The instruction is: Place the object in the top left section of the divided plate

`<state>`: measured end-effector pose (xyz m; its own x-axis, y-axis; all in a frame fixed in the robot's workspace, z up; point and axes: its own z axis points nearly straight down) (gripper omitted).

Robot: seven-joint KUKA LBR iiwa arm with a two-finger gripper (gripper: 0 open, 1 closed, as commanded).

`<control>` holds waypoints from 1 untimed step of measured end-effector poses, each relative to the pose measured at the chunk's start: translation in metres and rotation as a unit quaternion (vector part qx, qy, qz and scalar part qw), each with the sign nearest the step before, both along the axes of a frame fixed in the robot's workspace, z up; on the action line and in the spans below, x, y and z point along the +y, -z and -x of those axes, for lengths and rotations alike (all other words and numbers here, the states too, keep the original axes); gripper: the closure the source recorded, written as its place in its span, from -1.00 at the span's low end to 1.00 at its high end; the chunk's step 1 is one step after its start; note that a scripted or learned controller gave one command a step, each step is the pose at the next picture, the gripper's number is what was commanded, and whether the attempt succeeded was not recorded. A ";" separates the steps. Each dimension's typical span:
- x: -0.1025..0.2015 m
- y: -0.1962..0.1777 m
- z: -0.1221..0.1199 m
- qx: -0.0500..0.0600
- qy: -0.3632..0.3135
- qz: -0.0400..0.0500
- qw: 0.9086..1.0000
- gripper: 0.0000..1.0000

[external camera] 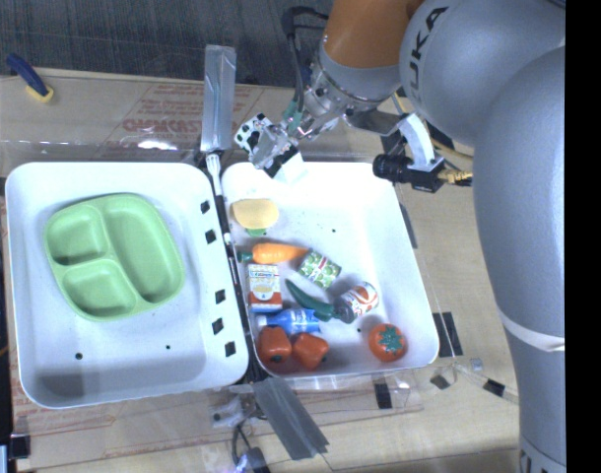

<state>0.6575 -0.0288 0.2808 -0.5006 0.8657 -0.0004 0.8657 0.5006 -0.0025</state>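
Observation:
A light green divided plate (pixel 108 254) with three sections lies in the left bin (pixel 34 363); its top left section (pixel 74 233) holds nothing. My gripper (pixel 271 149) hangs over the far left corner of the right bin (pixel 399 235), just beyond a pale yellow bun-shaped item (pixel 254 213). The gripper's end is a small black-and-white cluster, and nothing can be made out in it. It is well to the right of the plate, across the divider between the bins.
The right bin holds a carrot (pixel 278 254), a green-and-white packet (pixel 320 267), a can (pixel 360 299), a tomato (pixel 386 341), a small carton (pixel 265 286) and red pieces (pixel 276 343). A metal bar (pixel 218 87) stands behind the bins' junction.

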 end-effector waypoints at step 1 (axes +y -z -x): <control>0.000 0.001 0.000 0.001 0.000 0.000 1.000 -1.00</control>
<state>0.6574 -0.0288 0.2801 -0.5005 0.8657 0.0003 0.8657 0.5005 -0.0035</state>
